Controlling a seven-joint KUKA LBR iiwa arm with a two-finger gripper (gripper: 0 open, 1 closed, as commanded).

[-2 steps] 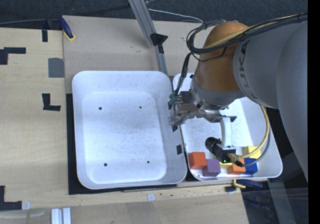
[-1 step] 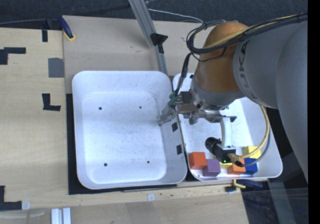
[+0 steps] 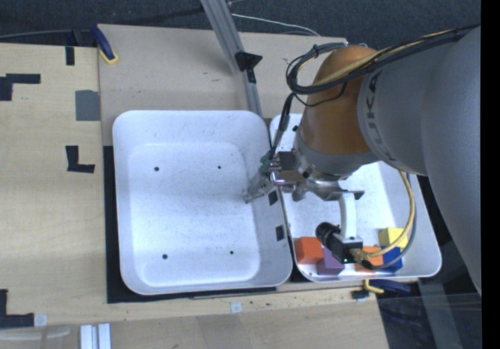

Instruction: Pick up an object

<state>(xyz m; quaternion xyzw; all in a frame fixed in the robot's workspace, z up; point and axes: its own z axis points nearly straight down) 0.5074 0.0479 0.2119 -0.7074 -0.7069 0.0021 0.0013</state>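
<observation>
The right bin (image 3: 429, 262) holds a small cluster of things along its near wall. An orange block (image 3: 309, 248) lies in the bin's near-left corner, with a purple block (image 3: 331, 265) touching it on the side toward the bin's near rim. Toward the bin's near-right corner sit a yellow piece (image 3: 393, 236) and a blue piece (image 3: 393, 265); their shapes are too small to make out.

The gripper (image 3: 258, 190) hangs just outside the right bin's left rim, over the right-hand wall of the left bin (image 3: 187, 207). It is apart from all 4 things and farther from the bin's near wall than they are. Nothing shows in its grasp, and I cannot tell whether it is open or closed. The arm (image 3: 344, 113) covers the right bin's far half.
</observation>
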